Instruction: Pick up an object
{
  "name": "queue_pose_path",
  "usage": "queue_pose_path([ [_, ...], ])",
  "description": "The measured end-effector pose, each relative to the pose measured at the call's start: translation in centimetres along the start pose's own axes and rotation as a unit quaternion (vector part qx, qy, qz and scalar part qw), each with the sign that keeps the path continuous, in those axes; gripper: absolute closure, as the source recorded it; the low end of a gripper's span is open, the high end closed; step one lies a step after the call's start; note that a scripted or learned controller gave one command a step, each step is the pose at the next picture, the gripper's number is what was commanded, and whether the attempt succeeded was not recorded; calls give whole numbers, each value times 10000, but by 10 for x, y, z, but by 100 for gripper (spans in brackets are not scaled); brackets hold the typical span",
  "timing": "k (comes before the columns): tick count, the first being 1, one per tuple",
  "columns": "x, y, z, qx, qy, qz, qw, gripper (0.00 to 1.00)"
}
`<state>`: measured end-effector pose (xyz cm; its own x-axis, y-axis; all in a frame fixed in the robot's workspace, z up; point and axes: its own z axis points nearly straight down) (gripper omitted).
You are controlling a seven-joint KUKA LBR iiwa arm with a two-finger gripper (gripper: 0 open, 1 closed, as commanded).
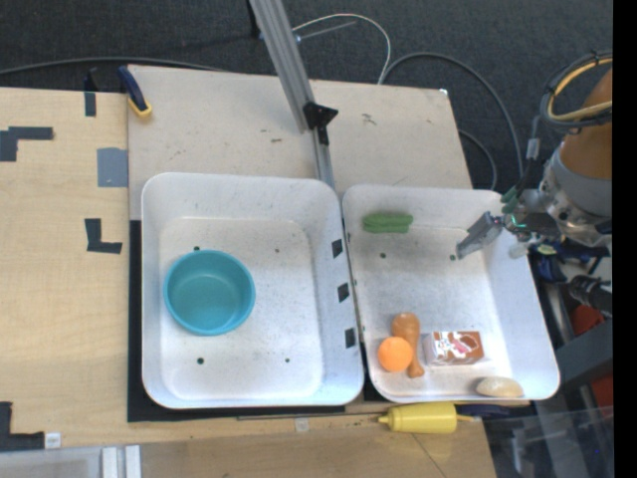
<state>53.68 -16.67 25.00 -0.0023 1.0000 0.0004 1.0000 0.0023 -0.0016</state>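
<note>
The right bin (518, 297) holds a green pickle-shaped item (387, 223) at its far left, an orange ball (395, 354) touching a brown piece (407, 332), a small red-and-white packet (456, 348) and a pale beige lump (499, 387) at the near right corner. My gripper (478, 237) hangs over the bin's far right part, reaching in from the right, with nothing seen between its fingers. It is well apart from the green item and from the cluster near the front.
The left bin (159, 207) holds a blue bowl (209, 292). A yellow bottle (430, 418) lies on the bench just in front of the right bin. A grey pole (289, 53) slants above the bins' far edge. Cables loop behind.
</note>
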Motion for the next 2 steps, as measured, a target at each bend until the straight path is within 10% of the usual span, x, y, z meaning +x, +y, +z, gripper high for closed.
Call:
queue_pose_path([
  [2, 3, 1, 64, 32, 3, 4, 10000, 0],
])
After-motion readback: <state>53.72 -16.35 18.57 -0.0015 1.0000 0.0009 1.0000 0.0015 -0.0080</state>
